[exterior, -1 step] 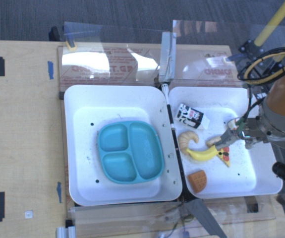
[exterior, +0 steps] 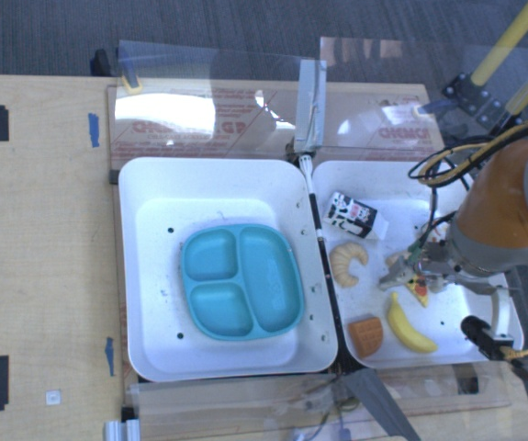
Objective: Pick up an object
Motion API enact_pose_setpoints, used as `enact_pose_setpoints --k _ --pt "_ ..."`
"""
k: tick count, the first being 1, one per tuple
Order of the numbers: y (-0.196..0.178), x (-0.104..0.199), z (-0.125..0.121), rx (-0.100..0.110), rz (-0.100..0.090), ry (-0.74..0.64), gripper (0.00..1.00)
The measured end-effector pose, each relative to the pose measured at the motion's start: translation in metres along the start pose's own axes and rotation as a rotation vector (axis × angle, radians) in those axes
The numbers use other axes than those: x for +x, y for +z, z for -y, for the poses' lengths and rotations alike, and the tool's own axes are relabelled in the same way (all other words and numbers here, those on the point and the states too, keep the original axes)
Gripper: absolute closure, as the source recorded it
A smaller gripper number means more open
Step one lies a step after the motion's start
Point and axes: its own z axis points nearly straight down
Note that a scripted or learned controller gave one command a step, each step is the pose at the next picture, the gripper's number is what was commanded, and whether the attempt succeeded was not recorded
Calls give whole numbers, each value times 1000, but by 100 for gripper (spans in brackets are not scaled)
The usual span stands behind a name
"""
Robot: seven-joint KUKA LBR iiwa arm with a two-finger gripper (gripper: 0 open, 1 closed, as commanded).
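My gripper (exterior: 403,271) hangs low over the middle of the right bin (exterior: 387,177), the arm's orange band (exterior: 507,200) above and to its right. A small red and yellow item (exterior: 419,289) lies just under the gripper's right side, partly covered by it. A yellow banana (exterior: 409,323) lies just in front of the gripper. A pale croissant (exterior: 348,263) sits to its left. A black and white carton (exterior: 351,214) lies toward the back left, and an orange-brown block (exterior: 366,335) sits at the front left corner.
The left bin (exterior: 144,246) holds a teal divided plate (exterior: 242,281). A divider wall (exterior: 319,246) separates the two bins. Clear plastic panels (exterior: 309,108) stand behind them. Black and yellow cables (exterior: 447,159) trail at the back right.
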Motion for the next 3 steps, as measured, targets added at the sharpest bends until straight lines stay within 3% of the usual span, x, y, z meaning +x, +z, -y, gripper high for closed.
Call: enact_pose_setpoints --k 1,2,3 --pt "1 11 -38 2 0 -88 0" --pt "-10 11 -39 -3 0 -86 100" --pt "-98 99 -52 4 -4 118 100"
